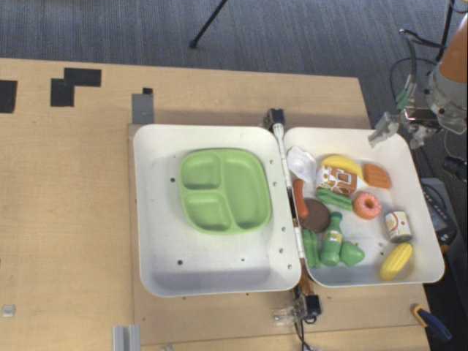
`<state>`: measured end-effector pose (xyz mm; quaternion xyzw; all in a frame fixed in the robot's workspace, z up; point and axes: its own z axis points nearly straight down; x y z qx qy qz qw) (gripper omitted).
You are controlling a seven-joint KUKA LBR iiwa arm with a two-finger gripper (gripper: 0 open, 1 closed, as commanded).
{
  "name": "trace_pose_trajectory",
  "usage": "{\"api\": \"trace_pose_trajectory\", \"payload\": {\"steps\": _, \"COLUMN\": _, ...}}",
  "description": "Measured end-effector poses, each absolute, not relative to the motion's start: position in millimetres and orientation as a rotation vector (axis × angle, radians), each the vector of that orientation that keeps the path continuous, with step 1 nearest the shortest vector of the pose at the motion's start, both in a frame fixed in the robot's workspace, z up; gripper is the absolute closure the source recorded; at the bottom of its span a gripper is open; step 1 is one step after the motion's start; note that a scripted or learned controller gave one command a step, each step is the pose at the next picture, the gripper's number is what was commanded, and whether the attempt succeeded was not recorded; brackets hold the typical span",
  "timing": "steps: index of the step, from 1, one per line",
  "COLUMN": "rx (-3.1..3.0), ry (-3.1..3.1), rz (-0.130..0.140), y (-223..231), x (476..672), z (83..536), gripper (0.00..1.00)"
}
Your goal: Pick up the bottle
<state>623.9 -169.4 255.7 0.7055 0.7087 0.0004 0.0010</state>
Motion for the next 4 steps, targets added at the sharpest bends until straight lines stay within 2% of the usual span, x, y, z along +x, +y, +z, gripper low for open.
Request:
{"api": "trace_pose_trajectory", "payload": {"steps": 1, "rx": 2.397, "ry": 2.031, "rz": 0.002, "y": -107.7, "x": 619.3, "z": 202.7, "gripper": 0.00}}
{"api": "trace_pose_trajectory", "payload": {"steps": 2, "rx": 2.286, "ry": 2.155, "rz": 0.001, "y": -85.5, "x": 576.4, "z": 134.1, "gripper": 0.00}}
{"api": "trace_pose_trajectory", "payload": {"steps": 3, "rx": 2.528, "ry": 1.853, "rz": 0.019, "y": -94.1, "x": 559.7, "z": 90.8, "gripper": 0.00}}
{"api": "trace_pose_trajectory", "payload": {"steps": 4, "rx": 2.524, "ry": 1.854, "rz": 0.027, "y": -92.6, "x": 562.1, "z": 101.9, "gripper": 1.00}}
